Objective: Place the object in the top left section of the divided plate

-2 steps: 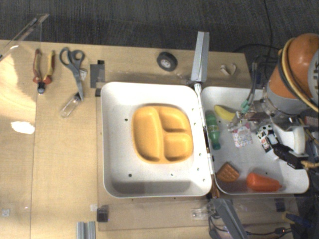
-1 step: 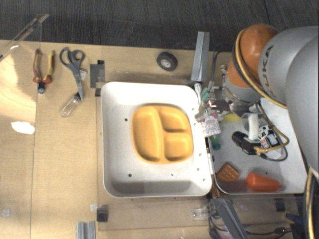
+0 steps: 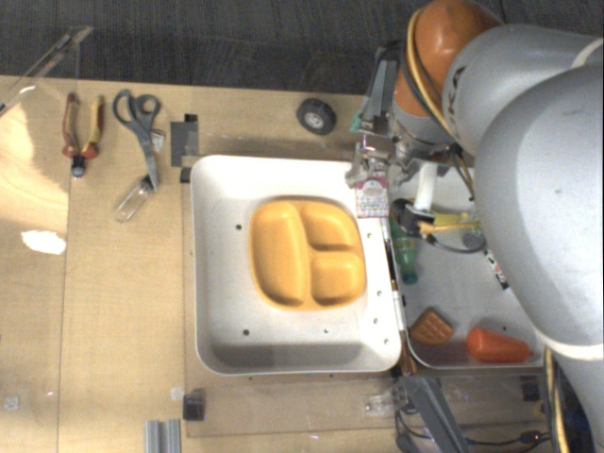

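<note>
The tool (image 3: 370,173) hangs over the seam between the two bins, near their far edge, with a small pink-and-white object (image 3: 372,197) directly under it. The object looks pinched between the fingers, but the metal parts crowd together there and I cannot tell for sure whether the tool is clamped on it or merely above it. Just right of it, inside the right bin (image 3: 444,352), lies a green item (image 3: 406,256), and toward that bin's near edge sit a waffle-like piece (image 3: 433,327) and an orange piece (image 3: 495,345). To the left, the yellow divided plate (image 3: 307,252) rests in the middle of the left bin (image 3: 219,253), well clear of its walls, probably so every section is reachable from above. Scissors (image 3: 142,125) and pliers (image 3: 82,130) lie on the table (image 3: 94,328), beyond the left bin.
</note>
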`<state>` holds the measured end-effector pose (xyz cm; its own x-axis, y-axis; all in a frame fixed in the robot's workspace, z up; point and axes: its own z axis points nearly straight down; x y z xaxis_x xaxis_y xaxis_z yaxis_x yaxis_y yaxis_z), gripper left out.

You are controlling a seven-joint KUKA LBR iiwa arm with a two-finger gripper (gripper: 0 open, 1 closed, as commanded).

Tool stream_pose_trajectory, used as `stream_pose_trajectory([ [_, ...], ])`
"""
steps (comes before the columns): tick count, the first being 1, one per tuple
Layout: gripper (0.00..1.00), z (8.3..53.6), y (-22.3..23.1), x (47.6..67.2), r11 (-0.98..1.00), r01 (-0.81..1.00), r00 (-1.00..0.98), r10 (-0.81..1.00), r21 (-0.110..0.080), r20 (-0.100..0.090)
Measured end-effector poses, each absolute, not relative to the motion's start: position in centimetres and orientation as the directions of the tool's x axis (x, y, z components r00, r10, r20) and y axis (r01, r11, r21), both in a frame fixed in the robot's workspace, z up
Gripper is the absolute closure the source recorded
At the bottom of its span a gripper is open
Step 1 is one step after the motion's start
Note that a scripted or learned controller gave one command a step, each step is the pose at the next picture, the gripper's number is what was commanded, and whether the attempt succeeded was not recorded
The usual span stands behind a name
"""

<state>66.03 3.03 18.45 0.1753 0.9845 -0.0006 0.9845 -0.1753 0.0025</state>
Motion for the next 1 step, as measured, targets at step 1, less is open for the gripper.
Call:
stream_pose_trajectory([
  [1, 0.00, 18.46, 3.06, 66.03, -0.175, 0.985, 0.175, 0.985, 0.002, -0.001],
])
